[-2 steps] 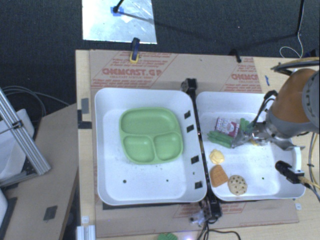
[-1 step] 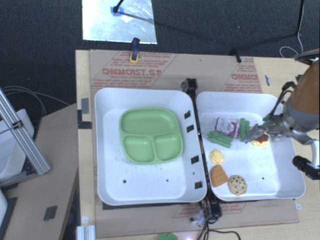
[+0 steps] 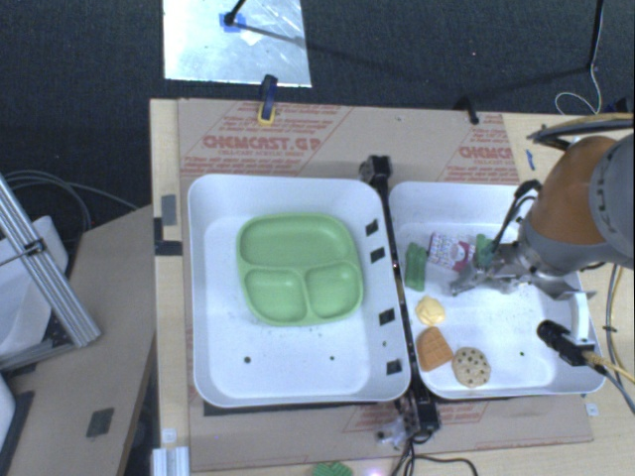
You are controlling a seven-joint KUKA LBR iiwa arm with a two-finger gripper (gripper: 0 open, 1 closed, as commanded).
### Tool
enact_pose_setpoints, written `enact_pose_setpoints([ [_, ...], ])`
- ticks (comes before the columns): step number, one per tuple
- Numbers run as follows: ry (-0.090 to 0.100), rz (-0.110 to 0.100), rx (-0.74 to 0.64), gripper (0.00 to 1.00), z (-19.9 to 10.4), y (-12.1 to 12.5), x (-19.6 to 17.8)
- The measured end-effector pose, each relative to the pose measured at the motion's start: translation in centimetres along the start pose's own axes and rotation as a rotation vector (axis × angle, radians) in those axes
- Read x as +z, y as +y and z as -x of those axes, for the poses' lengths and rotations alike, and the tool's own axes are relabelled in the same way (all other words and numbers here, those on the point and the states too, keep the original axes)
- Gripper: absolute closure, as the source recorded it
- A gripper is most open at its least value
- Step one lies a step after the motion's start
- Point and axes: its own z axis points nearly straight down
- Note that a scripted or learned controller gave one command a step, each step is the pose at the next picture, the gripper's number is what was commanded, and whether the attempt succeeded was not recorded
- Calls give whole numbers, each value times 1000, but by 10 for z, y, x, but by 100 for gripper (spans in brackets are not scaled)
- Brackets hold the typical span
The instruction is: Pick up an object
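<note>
The right bin (image 3: 516, 201) holds several small items. A green block (image 3: 415, 264) lies by its left wall, with a white and red packet (image 3: 451, 251) and a small green piece (image 3: 483, 246) beside it. Nearer the front are a yellow piece (image 3: 430, 311), an orange slice (image 3: 434, 348) and a chocolate-chip cookie (image 3: 471, 366). My gripper (image 3: 474, 281) reaches in from the right and hangs low just below the packet and the small green piece. Nothing is visibly held in it.
The left bin (image 3: 213, 266) holds a green divided plate (image 3: 298, 266). A black divider with clips (image 3: 389, 266) runs between the bins. The arm's grey and orange wrist (image 3: 571, 211) covers the right bin's right side. A black part (image 3: 561, 343) juts over the front right corner.
</note>
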Motion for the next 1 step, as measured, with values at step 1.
enact_pose_setpoints([
  [1,1,0,0,0,4,21,-1],
])
